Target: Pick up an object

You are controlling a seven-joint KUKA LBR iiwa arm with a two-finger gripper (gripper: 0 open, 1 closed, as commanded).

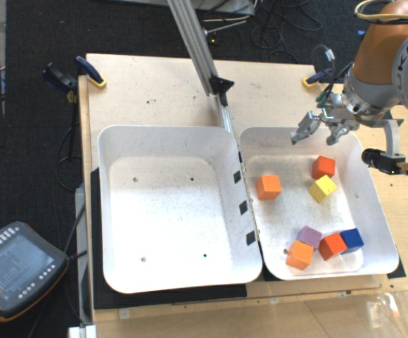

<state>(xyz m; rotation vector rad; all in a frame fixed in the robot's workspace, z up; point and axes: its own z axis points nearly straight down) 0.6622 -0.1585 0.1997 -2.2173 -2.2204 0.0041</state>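
My gripper (pixel 319 132) hangs over the far edge of the right bin (pixel 380 210), its two fingers spread apart with nothing between them. Just below it lie an orange-red cube (pixel 323 166) and a yellow cube (pixel 322 188). An orange cube (pixel 269 186) sits further left in that bin. Near the bin's front edge cluster a purple block (pixel 309 236), an orange block (pixel 300 254), a red cube (pixel 332 245) and a blue cube (pixel 352 239).
The left bin (pixel 112 189) lies beside the right one, with a dark-clipped divider (pixel 243 196) between them. A slanted metal rail (pixel 193 37) crosses the bench's far side. A teach pendant (pixel 14 270) rests at the lower left, off the bench.
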